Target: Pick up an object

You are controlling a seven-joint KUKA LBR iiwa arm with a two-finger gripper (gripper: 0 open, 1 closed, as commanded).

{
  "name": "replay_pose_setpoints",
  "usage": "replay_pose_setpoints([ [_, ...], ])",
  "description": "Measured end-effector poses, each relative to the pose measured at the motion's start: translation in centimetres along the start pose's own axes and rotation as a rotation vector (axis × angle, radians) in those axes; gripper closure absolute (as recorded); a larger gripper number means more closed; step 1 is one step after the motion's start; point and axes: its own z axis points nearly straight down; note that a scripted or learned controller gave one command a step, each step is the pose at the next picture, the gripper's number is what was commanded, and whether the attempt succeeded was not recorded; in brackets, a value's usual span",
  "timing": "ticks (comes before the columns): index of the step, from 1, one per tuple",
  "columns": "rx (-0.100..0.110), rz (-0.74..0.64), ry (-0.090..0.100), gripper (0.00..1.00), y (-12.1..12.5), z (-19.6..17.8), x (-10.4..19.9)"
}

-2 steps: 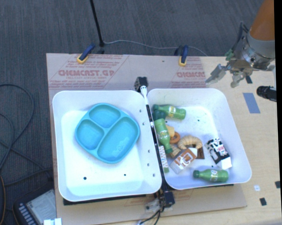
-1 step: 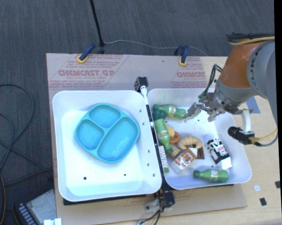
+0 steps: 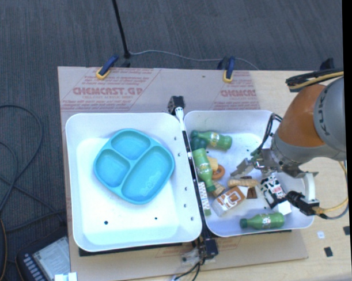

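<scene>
Grey and orange, the arm reaches into the right white bin (image 3: 261, 118), its jaws (image 3: 246, 170) low among the clutter beside a small tan block (image 3: 242, 181); whether they are wide or narrow I cannot tell. Nothing looks lifted: green plastic bottles (image 3: 213, 141), a brown packet (image 3: 231, 198) and the rest lie in the bin. The grasp and lift remain.

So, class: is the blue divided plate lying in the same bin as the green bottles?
No, the blue divided plate lies in the left bin; the green bottles are in the right bin.
</scene>
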Motion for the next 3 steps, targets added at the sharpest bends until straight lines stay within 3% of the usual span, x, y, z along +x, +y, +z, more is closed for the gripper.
replay_pose_setpoints([
  [1, 0.005, 0.001, 0.001, 0.00, -1.6, -0.9, -2.1],
  [2, -0.009, 0.002, -0.006, 0.00, -4.2, -0.1, 2.2],
  [3, -0.010, 0.002, -0.004, 1.00, -4.1, -1.2, 2.3],
])
